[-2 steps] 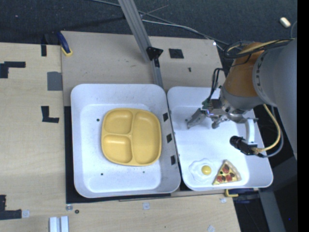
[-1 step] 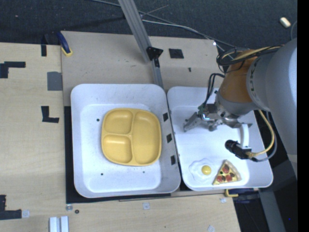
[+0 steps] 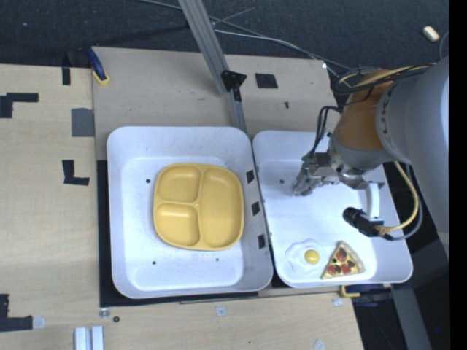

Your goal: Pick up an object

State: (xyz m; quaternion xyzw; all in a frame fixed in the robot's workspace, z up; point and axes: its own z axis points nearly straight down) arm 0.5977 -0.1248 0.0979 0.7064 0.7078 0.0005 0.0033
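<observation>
A toy fried egg (image 3: 304, 255) and a toy pizza slice (image 3: 343, 260) lie side by side at the near edge of the right bin (image 3: 277, 217). My gripper (image 3: 303, 184) hangs over the middle of that bin, pointing left, well above and behind both toys. Nothing shows between its fingers. A yellow divided plate (image 3: 198, 205) rests in the middle of the left bin (image 3: 131, 195).
A slanted metal pole (image 3: 211, 42) rises behind the bins, ending near their shared wall. Cables loop around the arm's wrist on the right. Black tape marks dot the wooden bench on the left.
</observation>
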